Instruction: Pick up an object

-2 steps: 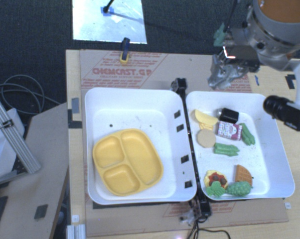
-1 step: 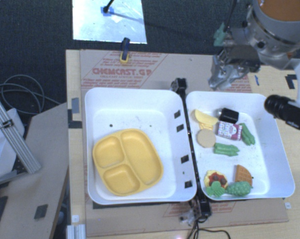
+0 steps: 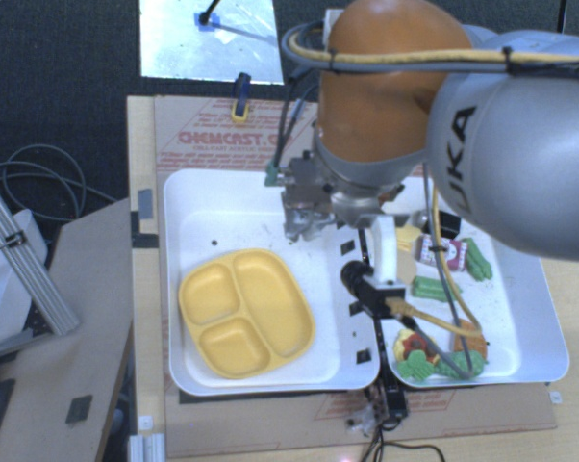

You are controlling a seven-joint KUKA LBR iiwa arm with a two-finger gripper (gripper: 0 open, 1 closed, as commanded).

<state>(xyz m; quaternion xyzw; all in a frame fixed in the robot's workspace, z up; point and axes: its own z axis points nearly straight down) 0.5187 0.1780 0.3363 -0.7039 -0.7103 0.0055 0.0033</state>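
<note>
My gripper [image 3: 302, 227] hangs over the far right part of the left bin [image 3: 174, 258], just beyond the yellow three-part plate [image 3: 246, 311] that lies in that bin. Nothing shows between its tips. The bulky grey and orange arm hides much of the right bin [image 3: 544, 345]. In that bin I see a pink and white packet [image 3: 440, 252], a green block [image 3: 434, 288], a green toy [image 3: 478, 260] and a green, yellow and red toy [image 3: 419, 362] near the front.
Both bins rest on a cardboard sheet [image 3: 222, 138]. A shiny metal sheet [image 3: 208, 27] lies beyond it. Yellow and grey cables trail from the arm across the right bin. A grey table with a metal rail [image 3: 30, 258] stands to the left.
</note>
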